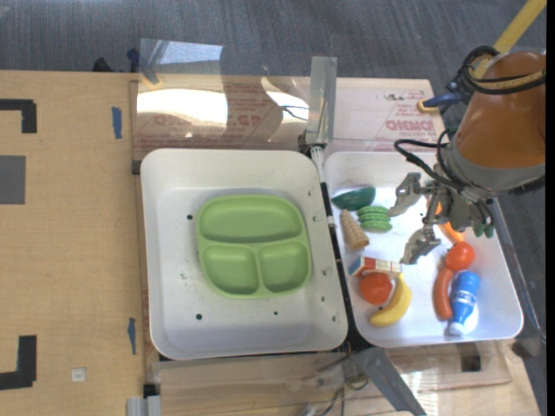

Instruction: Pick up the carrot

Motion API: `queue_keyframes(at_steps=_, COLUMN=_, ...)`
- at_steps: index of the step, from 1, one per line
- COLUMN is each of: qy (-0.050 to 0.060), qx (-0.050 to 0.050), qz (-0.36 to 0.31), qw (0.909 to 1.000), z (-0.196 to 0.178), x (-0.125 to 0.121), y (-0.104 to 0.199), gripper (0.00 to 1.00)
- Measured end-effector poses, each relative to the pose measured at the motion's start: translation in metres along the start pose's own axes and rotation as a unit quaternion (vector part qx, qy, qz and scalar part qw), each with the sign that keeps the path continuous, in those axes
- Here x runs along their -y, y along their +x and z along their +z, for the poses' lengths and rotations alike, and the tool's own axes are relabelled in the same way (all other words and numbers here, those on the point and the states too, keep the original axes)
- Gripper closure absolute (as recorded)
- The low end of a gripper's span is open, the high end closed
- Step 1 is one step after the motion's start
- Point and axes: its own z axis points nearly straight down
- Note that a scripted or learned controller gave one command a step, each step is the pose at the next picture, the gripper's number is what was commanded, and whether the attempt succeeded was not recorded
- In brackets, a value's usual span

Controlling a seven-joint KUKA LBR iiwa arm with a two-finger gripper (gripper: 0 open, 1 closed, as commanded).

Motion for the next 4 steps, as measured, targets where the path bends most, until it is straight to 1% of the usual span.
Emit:
queue_keyframes(at_steps=1, qy=0.001, qx=0.001, qz=-0.070, qw=0.9976, z=0.020, x=0.079, y=-0.043, gripper=0.00)
queue_keyframes(at_steps=2, qy=0.003, qx=0.007, qz=-0.095, qw=0.9954, z=0.107, x=0.091, y=-0.086, gripper=0.00)
queue_keyframes(at_steps=3, qy=0.003, qx=0.012, qz=-0.096, qw=0.9953, z=0.095, x=0.089, y=-0.089, gripper=1.00)
queue_keyframes(at_steps=4, qy=0.003, qx=0.011, qz=-0.096, qw=0.9953, z=0.096, x=0.089, y=-0.088, gripper=0.00)
